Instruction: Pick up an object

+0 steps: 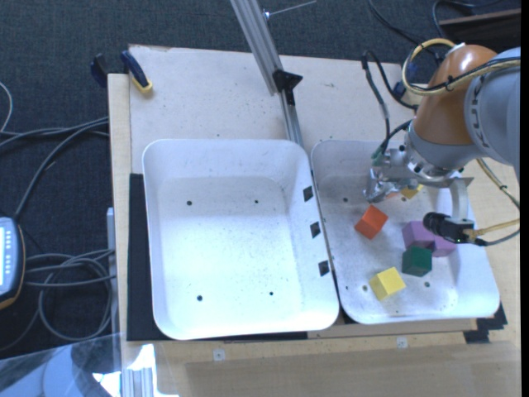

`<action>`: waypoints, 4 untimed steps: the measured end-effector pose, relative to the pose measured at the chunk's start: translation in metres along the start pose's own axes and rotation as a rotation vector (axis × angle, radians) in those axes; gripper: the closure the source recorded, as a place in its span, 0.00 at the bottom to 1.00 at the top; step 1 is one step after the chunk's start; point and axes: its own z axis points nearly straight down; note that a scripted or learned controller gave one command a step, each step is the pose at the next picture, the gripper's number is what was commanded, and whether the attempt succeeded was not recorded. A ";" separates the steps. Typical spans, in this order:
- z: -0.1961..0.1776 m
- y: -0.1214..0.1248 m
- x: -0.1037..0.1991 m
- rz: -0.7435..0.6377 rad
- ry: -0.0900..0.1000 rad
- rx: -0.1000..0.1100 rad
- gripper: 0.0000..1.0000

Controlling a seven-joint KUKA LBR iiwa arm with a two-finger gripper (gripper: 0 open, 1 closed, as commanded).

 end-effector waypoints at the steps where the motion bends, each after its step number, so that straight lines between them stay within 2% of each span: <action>1: -0.064 0.007 -0.002 -0.001 -0.002 -0.007 1.00; 2: -0.079 0.008 -0.002 -0.001 -0.001 -0.002 1.00; 4: -0.077 -0.021 0.113 -0.006 0.003 0.005 1.00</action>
